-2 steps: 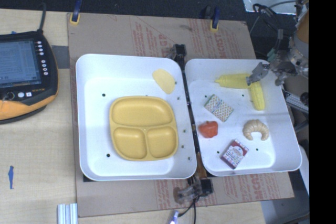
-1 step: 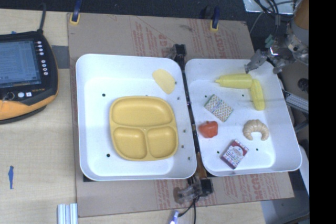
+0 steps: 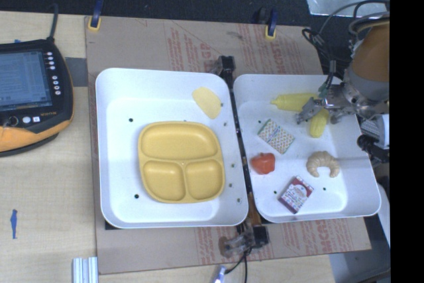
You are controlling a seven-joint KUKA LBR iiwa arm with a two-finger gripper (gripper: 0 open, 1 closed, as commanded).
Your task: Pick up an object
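My gripper [image 3: 320, 113] hangs low over the far part of the right bin [image 3: 358, 205], its fingers spread open. A small yellow piece [image 3: 318, 125] lies between and just below the fingertips. Whether they touch it I cannot tell. To its left lies a longer yellow item [image 3: 291, 101]. Also in this bin are a patterned packet [image 3: 276, 136], a red tomato-like object [image 3: 264, 163], a tan croissant [image 3: 323, 164] and a small red box [image 3: 295, 194]. The grey arm with its orange band [image 3: 371, 53] comes in from the right.
The left bin [image 3: 112, 142] holds a yellow divided plate [image 3: 180, 161] and a pale yellow chip-like piece [image 3: 207, 102]. A tablet pendant [image 3: 30, 93] lies on the bench at far left. Clamps [image 3: 270, 23] hold the cardboard at the back edge.
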